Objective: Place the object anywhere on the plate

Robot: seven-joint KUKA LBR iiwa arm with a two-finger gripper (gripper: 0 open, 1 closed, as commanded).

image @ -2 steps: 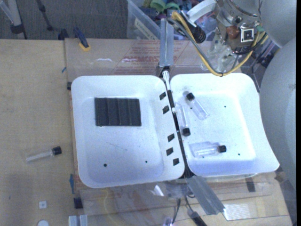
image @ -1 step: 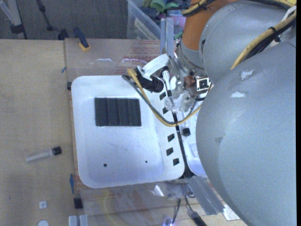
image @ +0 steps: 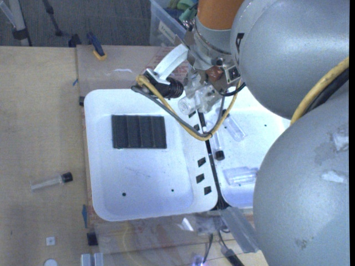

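A: Position of the gripper (image: 199, 97)?

B: Over the seam between the two bins, toward the far end. It hangs under the orange-banded arm (image: 222, 4), slightly on the right bin's (image: 252, 118) side.

A: Open, closed, carrying anything?

B: I cannot tell. That end of the arm is a clutter of pale, see-through parts and cabling against white plastic. Nothing there reads clearly as a held thing.

A: So where is the object?

B: My best guess is the clear tube (image: 236, 129), which lies on the right bin's floor, just to the view's right of the gripper and a little nearer the camera. It lies at a slant, its long axis running from far-left to near-right. A second clear piece (image: 242, 176) sits further toward the near edge, partly under the arm's bulk.

A: And the plate (image: 138, 132)?

B: It is a dark, ribbed rectangle lying flat in the left bin (image: 138, 195), with its long side across the view. From the gripper it is to the view's left and somewhat nearer the camera, well apart from the tube, with the bin wall between them.

A: What does the move turn on?

B: In my judgement, on direction. The tube and the plate lie on opposite sides of the gripper, so any carry has to cross the seam leftward.
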